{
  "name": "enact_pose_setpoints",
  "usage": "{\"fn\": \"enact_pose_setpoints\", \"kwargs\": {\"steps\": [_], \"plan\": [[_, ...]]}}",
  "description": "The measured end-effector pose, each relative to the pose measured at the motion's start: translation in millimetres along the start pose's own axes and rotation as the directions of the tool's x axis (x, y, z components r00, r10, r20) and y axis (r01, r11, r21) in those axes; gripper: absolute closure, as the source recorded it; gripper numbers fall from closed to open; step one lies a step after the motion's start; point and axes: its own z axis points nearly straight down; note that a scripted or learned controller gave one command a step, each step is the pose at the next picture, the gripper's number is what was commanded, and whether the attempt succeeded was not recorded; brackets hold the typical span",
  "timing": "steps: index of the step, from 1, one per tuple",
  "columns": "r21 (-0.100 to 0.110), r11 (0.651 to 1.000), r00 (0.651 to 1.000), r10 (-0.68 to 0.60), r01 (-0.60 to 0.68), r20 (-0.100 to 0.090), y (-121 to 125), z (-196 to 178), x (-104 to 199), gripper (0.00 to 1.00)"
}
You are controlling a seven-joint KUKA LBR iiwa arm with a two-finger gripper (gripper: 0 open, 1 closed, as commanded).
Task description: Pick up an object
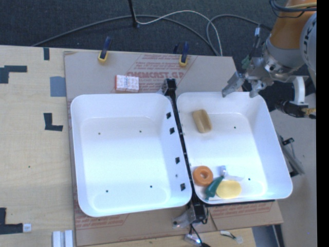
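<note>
**While Objects Wait, Claw Hangs Over Bin's Far Rim**

With nothing held, the grey two-finger claw (240, 88) is seen spread apart above the far rim of the right-hand shallow white bin (273, 138). A tan, loaf-shaped block (202, 121) lies alone nearby; an orange ring (202, 175), a teal tool (213, 187) and a yellow rounded lump (229, 189) are crowded at the near edge. The isolated block is judged the cleaner target: descent centred, fingers astride its narrow sides.
</note>
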Motion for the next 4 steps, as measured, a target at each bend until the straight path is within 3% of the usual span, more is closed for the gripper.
{"fn": "enact_pose_setpoints", "kwargs": {"steps": [1,2,3,4], "plan": [[0.010,1.000,1.000,-0.001,0.001,-0.002,-32,131,27,0.00],[0.002,1.000,1.000,-0.002,0.002,0.000,-16,161,51,0.00],[0.000,1.000,1.000,0.001,-0.001,0.001,-23,160,39,0.00],[0.000,1.000,1.000,-0.001,0.001,0.000,-22,160,69,0.00]]}}
